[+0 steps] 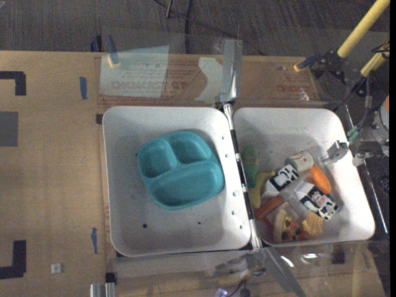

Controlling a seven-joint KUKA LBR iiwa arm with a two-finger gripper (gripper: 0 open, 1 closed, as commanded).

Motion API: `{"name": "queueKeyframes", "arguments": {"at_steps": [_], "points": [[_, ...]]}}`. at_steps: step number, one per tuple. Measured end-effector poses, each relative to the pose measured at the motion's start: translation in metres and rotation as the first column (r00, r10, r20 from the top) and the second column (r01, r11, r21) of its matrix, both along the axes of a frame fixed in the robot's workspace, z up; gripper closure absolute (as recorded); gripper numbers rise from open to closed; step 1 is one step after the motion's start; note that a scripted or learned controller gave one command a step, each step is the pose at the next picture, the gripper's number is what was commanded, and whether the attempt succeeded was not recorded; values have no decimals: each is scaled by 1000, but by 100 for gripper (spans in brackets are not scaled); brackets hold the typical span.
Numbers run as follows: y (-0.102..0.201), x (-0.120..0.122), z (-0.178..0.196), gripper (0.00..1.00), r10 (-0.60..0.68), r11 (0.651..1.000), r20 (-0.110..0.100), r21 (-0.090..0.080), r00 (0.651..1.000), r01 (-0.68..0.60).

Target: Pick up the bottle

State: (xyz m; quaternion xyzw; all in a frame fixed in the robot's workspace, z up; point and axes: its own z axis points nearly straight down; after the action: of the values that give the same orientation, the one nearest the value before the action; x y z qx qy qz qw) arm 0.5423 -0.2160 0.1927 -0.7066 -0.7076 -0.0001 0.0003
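At the near end of the right-hand shallow white plastic bin [356, 228], a jumble of toy food lies heaped against the near-left corner: a yellow-and-red pizza slice [287, 226], a white box with black cow patches [319, 202] and a second like it [283, 179], with an orange plastic carrot [320, 178] just beyond. The small white cylindrical bottle [301, 161], judged to be the task's object, lies on its side at the far edge of the heap, touching its neighbours and offering its far-right flank to an approach. The arm's metal gripper [338, 150] hangs just right of it, inside the bin's right wall, holding nothing visible; whether it is open or closed cannot be told. In the left white bin [117, 228], a teal divided plastic plate [179, 169] rests apart.
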Motion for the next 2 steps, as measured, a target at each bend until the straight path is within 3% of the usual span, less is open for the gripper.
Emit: {"name": "queueKeyframes", "arguments": {"at_steps": [1,2], "points": [[69,-35,-41,0,-237,971,-4,1,971,237],[5,-52,-75,0,-278,961,-2,1,961,278]]}}
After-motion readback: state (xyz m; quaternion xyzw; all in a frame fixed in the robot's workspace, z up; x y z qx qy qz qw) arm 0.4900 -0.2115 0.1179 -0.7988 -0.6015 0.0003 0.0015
